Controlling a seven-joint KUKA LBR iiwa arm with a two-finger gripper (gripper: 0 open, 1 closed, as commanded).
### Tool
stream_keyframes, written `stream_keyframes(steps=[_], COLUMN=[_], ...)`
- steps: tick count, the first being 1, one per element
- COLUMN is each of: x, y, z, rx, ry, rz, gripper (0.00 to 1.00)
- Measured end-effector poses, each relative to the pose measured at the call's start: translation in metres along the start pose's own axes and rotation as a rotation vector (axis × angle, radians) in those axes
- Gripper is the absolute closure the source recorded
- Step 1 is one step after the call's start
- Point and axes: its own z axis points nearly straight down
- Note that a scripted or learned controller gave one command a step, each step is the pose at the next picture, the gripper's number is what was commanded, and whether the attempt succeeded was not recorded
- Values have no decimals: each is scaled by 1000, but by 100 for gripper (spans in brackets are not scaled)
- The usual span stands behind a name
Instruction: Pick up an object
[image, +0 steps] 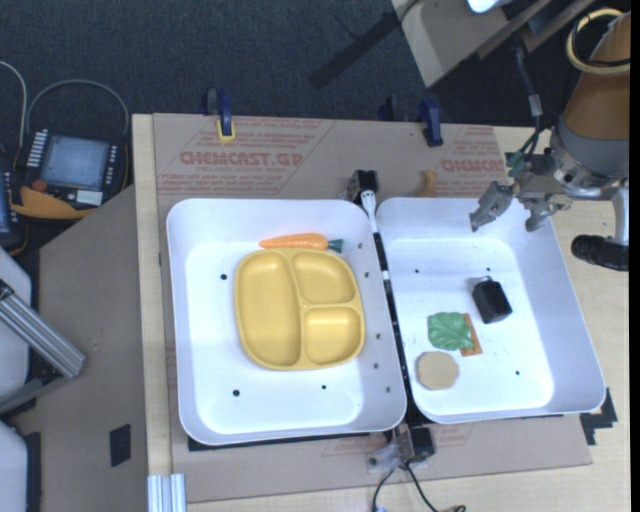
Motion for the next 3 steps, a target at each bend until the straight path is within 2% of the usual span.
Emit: stream_keyframes(steps=[1,2,3], x=[0,10,3], y=[3,3,10], z=[-8,41,91], rx=[-14,-9,-9], ry=[-2,-1,-2], rz=[-3,-4,-3], gripper=[0,0,0])
